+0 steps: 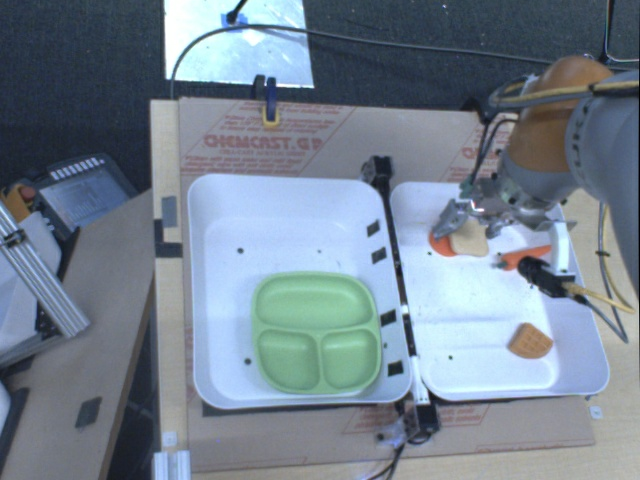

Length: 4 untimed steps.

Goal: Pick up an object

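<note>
My gripper (468, 220) hangs low over the back of the right bin (470, 338), reaching in from the right. Just below its tip lies a pale beige piece (468, 242) on top of a flat orange-red piece (442, 242); the gripper looks to be touching or nearly touching the beige piece. An orange carrot-like stick (522, 259) lies to the right of them, partly under the arm. A tan waffle-textured piece (530, 341) rests near the bin's front right.
The left bin (220, 218) holds a green divided plate (316, 331) at its front. A black divider with clips (392, 268) runs between the bins. A cable (590, 298) trails from the arm over the right bin's right rim.
</note>
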Each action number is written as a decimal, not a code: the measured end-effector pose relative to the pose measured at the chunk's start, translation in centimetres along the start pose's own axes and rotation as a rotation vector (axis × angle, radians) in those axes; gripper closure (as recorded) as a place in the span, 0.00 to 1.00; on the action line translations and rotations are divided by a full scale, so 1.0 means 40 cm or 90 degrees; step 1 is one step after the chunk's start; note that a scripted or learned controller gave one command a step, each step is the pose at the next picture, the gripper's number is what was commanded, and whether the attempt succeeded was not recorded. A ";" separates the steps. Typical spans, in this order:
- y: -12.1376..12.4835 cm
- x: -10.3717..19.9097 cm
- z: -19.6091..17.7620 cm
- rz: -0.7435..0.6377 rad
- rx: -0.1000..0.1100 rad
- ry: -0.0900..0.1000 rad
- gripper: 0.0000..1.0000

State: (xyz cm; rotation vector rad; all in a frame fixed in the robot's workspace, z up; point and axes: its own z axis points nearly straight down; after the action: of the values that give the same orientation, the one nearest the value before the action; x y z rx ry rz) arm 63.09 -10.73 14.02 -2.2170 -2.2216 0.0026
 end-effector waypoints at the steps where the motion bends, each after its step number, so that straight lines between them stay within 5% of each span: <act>1: 0.002 0.001 0.126 0.000 -0.003 -0.001 0.00; 2: 0.009 -0.002 0.087 0.000 -0.009 -0.003 1.00; 4: 0.027 0.012 -0.146 -0.002 -0.007 -0.001 1.00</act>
State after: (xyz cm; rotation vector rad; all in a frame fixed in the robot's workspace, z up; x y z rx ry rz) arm 64.19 -10.25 19.84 -2.2192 -2.2314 -0.0073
